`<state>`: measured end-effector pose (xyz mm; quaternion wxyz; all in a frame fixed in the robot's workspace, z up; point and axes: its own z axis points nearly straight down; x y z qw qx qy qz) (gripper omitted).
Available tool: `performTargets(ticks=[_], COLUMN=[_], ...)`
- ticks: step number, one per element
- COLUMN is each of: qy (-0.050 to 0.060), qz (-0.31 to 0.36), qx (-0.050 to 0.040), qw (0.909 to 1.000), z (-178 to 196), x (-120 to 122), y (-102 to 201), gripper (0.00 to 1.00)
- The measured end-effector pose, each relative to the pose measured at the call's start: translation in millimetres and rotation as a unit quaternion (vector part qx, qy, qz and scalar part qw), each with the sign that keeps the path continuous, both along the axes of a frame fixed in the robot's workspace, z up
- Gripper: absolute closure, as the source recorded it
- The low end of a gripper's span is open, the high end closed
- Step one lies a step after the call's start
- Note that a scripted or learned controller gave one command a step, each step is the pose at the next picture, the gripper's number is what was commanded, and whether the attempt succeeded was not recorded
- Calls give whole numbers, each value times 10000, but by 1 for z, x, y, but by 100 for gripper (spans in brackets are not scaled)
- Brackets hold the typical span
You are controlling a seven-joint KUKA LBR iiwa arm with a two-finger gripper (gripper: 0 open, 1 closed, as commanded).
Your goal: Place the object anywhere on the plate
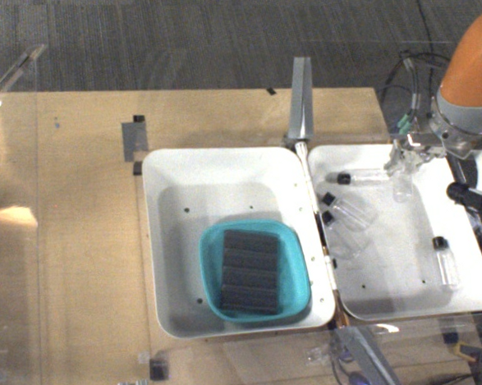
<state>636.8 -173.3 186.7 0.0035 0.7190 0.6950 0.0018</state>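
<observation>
On the table (63, 241) two bins stand side by side. In the left bin (166, 184) a plate (293, 262) lies toward its near right corner, with a ridged block (250, 272) on it. Right of that bin, the right bin (470, 287) holds several vials (348, 217), one vial (444, 260) apart near its right wall

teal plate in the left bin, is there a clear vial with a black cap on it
No, the square teal plate carries a dark ribbed block, while the clear black-capped vials lie in the right white bin.
</observation>
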Motion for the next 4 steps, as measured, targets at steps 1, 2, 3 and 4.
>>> performTargets(ticks=[1,2,3,4], qy=[17,5,26,24], qz=[367,-98,685,682], qx=[12,15,14,14], qw=[9993,10000,9976,9977], z=[-38,27,-3,-2], x=[-71,-104,-103,-103], y=[57,128,203,202], gripper=[100,100,100,0])
